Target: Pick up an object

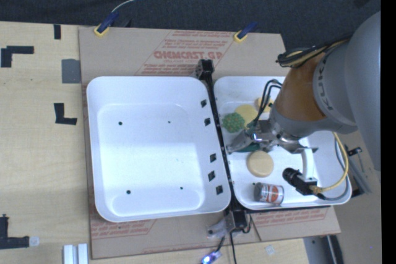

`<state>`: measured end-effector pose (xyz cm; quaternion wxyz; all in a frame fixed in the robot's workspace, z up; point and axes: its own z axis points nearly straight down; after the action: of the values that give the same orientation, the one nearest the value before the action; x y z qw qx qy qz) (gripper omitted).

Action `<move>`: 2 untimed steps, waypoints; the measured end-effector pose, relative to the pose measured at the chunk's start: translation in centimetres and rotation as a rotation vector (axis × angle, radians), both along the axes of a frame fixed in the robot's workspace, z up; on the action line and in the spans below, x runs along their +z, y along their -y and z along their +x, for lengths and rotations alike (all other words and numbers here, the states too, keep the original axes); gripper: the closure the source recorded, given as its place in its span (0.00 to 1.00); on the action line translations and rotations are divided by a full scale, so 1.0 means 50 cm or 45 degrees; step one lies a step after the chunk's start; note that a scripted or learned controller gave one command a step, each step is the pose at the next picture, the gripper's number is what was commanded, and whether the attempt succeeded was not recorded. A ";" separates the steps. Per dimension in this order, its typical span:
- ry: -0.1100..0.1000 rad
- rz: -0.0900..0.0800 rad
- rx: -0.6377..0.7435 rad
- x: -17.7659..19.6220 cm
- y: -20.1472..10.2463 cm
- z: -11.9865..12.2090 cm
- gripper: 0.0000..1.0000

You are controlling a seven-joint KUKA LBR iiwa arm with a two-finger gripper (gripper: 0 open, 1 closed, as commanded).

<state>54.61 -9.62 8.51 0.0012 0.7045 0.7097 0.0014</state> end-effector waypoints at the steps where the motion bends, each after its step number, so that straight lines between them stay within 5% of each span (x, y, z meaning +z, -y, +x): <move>1: -0.004 -0.001 -0.007 0.020 0.007 -0.005 1.00; 2: 0.019 -0.003 0.001 0.213 -0.048 0.258 1.00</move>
<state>67.52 -7.23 19.16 0.0072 0.7042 0.7100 0.0057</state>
